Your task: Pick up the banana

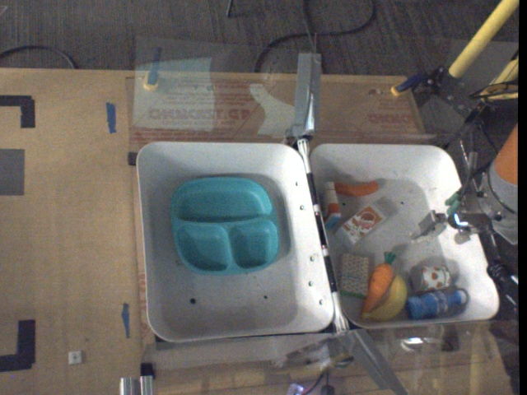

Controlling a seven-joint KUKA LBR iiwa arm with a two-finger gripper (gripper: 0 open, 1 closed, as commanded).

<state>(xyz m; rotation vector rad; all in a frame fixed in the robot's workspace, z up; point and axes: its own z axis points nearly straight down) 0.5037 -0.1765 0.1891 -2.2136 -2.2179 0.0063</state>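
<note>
While two shallow white plastic bins sit side by side in the middle of the frame, they carry very different loads. One teal three-compartment plate (224, 234) lies flat in the left bin (160, 295), a little above that bin's centre.

Several small things are gathered in the right bin (436, 164). One yellow banana (394, 301) lies near its lower edge, left of centre, with one orange toy carrot with a green top (380, 276) lying across its upper left part and touching it. Just left of the carrot sits one small tan ridged block (355, 273). To the right of the banana lies one blue plastic cup with a handle (436, 304), on its side, and just above that one small can with a red and white label (430, 276). Higher up, toward the bin's left side, lie one orange sausage-shaped toy (356, 188), one small white carton with red print (362, 223), and one slim tube (331, 202) against the left wall.

At the right edge of the frame, the grey arm reaches in over the right bin's right wall, its orange band just visible at the frame edge. Its two-finger gripper (435, 223) hangs over the bin's right half, well apart from the banana, pointing toward the left; nothing is seen between the fingers, but whether they stand parted or closed is not clear.
</note>
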